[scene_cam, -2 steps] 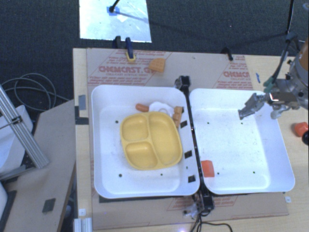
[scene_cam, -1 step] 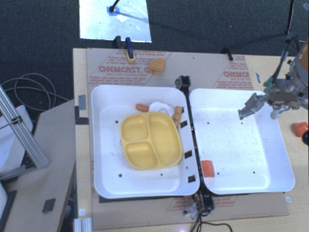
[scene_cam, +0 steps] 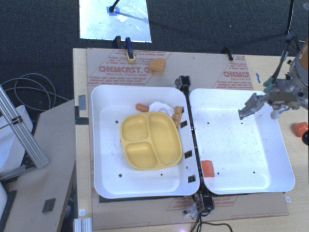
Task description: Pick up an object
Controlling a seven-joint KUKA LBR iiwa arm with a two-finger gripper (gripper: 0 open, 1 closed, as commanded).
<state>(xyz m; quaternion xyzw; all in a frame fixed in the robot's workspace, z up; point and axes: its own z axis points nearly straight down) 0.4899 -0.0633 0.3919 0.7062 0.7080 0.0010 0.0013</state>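
Observation:
My gripper (scene_cam: 263, 110) hangs over the upper right part of the right bin (scene_cam: 241, 144), open, with nothing between its fingers (scene_cam: 248, 108). An orange-red block (scene_cam: 207, 168) lies in that bin's near left corner, well away from the gripper. In the left bin (scene_cam: 104, 144) a yellow divided plate (scene_cam: 151, 141) lies flat. Behind it are a small orange sausage-shaped piece (scene_cam: 142, 108), a white item (scene_cam: 161, 108) and a tan block (scene_cam: 177, 115) against the right wall.
A tan sponge-like piece (scene_cam: 157, 65) lies on the cardboard behind the bins, near a yellow-and-blue clamp (scene_cam: 129, 50). An orange object (scene_cam: 300, 128) sits on the bench to the right of the right bin. A black divider (scene_cam: 189, 144) runs between the bins.

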